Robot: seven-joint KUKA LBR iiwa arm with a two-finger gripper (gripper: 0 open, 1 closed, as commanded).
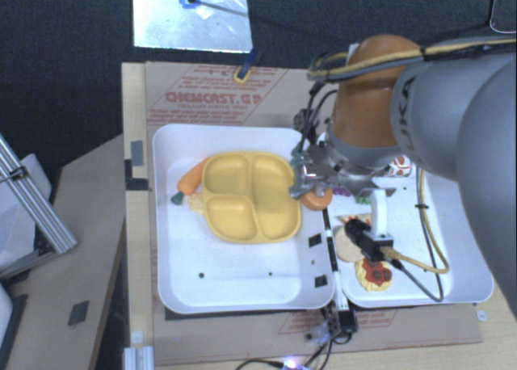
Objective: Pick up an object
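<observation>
My gripper (307, 185) hangs low over the wall between the two white bins, at the right edge of a yellow divided plate (246, 196). A small orange object (320, 198) lies directly beneath it, partly hidden by the gripper. An orange carrot with a green top (189, 178) lies against the plate's left side in the left bin (234, 283). The arm's grey body and orange band cover much of the right bin (460, 275).
In the right bin lie a red and yellow toy food (374, 275), a tan round piece (347, 247), a purple bit (342, 192) and a red and white piece (401, 169). A cardboard sheet (210, 94) lies under both bins.
</observation>
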